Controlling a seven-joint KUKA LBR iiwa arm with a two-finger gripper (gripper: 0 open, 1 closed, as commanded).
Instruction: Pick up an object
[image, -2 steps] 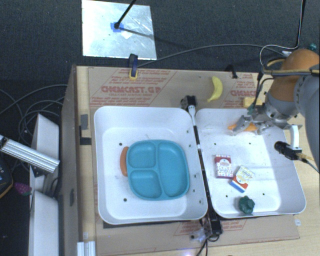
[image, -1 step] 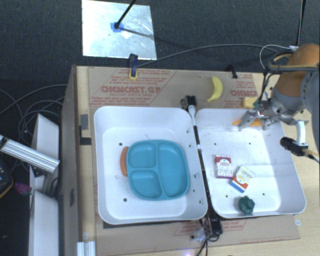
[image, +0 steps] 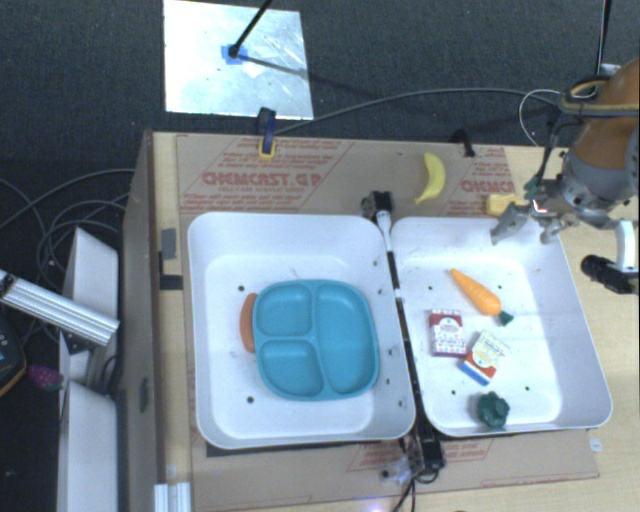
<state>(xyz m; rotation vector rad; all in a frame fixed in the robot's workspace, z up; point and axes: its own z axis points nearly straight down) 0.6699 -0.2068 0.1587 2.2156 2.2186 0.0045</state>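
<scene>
Hovering at the far right corner of the right bin (image: 590, 330): the gripper (image: 528, 222) sits over the bin's upper rim, fingers spread apart with nothing between them. No grasp made yet, so the pick is at its start, from what I can judge.

Candidates all lie loose on the right bin floor:
- toy carrot (image: 477, 292), orange with a green tip, lying at a slant, nearest the fingers but clearly apart from them
- small red-and-white card box (image: 447, 333), mid-bin
- white packet with a blue edge (image: 485, 357), just beside the card box
- dark green lump (image: 492, 408), near the front rim, too small to identify

Left bin (image: 215, 290) holds a blue divided plate (image: 317, 336) with an orange item (image: 247, 321) tucked at its left edge. Toy banana (image: 433, 177) and a yellow block (image: 500, 204) sit on the counter (image: 330, 170) behind the bins, outside them.

Left to do: choose a target, move over it, descend, close, lift. Carrot looks like the shortest reach.
</scene>
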